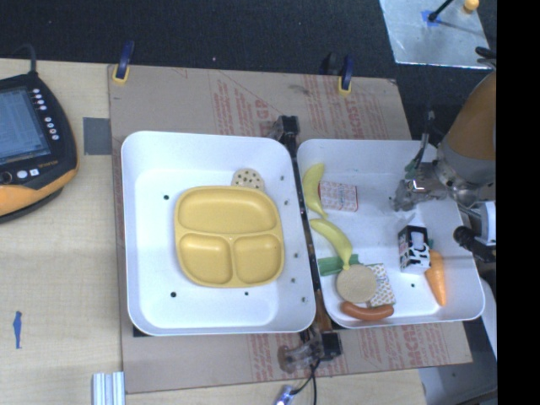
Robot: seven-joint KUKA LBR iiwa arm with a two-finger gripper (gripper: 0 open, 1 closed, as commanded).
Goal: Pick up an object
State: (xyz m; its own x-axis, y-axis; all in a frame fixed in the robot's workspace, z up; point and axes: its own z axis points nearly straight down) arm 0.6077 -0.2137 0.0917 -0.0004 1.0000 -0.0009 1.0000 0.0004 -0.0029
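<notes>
Nothing lifted yet. Metal two-finger gripper [411, 184] low over right white bin [375, 152]; jaws' opening impossible to tell. Nearest candidate: small black-and-white block [413, 249], just below, untouched.

Two smooth glossy white plastic bins [135, 226] sit on matt brown cardboard [211, 99]; the yellow divided tray [229, 234] looks matt plastic, the bench [51, 277] pale wood grain
</notes>
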